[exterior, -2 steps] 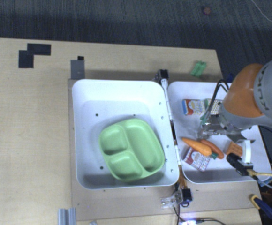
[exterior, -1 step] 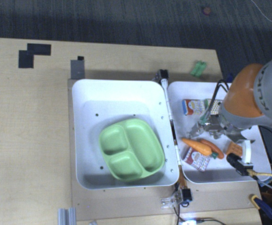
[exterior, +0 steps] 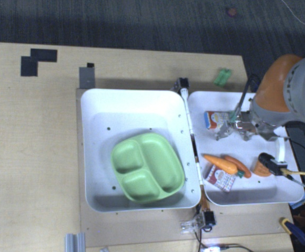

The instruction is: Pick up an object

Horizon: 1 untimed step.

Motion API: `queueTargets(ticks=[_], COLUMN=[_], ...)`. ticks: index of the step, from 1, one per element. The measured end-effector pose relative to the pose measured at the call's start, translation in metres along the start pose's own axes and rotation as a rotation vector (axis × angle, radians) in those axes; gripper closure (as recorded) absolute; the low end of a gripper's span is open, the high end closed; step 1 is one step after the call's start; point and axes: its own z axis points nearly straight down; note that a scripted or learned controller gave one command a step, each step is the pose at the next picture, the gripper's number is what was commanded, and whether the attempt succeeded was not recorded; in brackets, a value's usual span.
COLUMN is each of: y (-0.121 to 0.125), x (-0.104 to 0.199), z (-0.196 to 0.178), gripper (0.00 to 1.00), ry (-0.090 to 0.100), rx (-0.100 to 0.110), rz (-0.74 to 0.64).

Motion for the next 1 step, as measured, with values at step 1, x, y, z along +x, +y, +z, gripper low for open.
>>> queueTargets(ticks=[1], y=[-0.0817], x=[0.0183], z=[-0.0033], gripper=[0.00], ry=[0.002], rx=[0.004], rz=[0.003])
